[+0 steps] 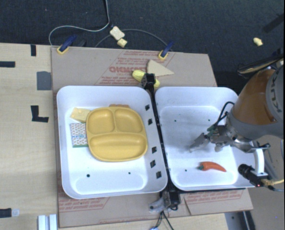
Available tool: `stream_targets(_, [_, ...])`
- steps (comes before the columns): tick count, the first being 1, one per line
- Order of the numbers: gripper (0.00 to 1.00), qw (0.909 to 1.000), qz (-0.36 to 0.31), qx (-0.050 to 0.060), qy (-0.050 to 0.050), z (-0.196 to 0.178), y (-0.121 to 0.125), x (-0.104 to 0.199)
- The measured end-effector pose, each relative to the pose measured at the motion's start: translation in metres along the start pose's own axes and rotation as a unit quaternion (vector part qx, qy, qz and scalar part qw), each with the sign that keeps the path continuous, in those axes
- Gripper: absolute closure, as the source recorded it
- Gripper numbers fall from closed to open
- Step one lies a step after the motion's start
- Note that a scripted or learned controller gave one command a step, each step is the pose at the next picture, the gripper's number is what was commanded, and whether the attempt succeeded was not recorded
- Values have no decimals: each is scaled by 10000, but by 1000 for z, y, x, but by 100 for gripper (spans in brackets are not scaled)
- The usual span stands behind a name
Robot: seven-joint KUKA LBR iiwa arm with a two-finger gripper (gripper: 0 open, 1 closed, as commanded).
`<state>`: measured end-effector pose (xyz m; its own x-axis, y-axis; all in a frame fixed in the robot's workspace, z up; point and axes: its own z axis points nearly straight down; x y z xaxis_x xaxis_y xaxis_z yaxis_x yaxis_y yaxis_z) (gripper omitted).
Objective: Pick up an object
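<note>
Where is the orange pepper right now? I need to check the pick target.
The orange pepper lies in the right bin, near its front wall, just below the hand, apart from it.

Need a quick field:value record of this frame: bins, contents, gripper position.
left bin: white, shallow; holds a yellow three-compartment plastic plate, a pale yellow flat piece and a small patterned card at the plate's left edge
right bin: white, shallow; holds an orange-red pepper-shaped object near the front wall
gripper: over the right bin, fingers spread, nothing between them
pepper vs gripper: apart; pepper lies just in front of the fingers
task status: nothing picked yet
</note>
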<state>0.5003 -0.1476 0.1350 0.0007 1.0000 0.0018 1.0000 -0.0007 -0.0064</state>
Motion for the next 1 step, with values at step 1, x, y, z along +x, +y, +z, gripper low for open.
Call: stream_targets(1, [0,9999,-21,-94,-41,-72,99,-38])
